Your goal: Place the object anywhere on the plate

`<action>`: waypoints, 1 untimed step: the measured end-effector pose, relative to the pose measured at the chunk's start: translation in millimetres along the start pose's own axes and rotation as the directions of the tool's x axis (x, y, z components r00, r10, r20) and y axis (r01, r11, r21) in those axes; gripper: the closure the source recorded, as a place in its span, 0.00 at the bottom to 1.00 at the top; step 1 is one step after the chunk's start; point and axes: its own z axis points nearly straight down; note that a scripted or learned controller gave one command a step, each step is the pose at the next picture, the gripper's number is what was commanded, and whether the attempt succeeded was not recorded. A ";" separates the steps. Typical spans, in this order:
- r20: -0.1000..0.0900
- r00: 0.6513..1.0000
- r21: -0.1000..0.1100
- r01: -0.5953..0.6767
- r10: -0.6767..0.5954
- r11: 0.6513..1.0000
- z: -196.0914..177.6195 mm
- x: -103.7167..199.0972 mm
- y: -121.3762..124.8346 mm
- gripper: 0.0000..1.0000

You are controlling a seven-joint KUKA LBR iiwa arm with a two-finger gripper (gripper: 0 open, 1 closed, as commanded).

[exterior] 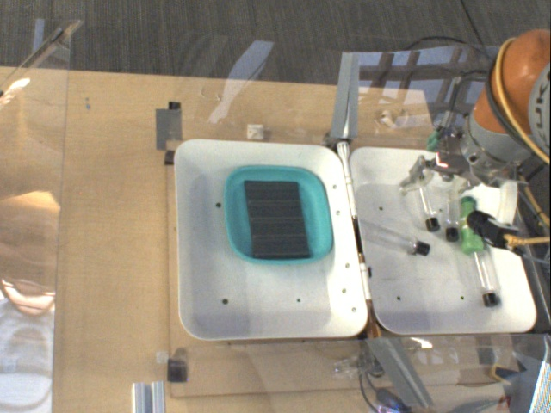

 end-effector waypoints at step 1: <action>0.000 1.000 0.000 0.018 -0.018 1.000 13.4 -18.9 -60.1 0.00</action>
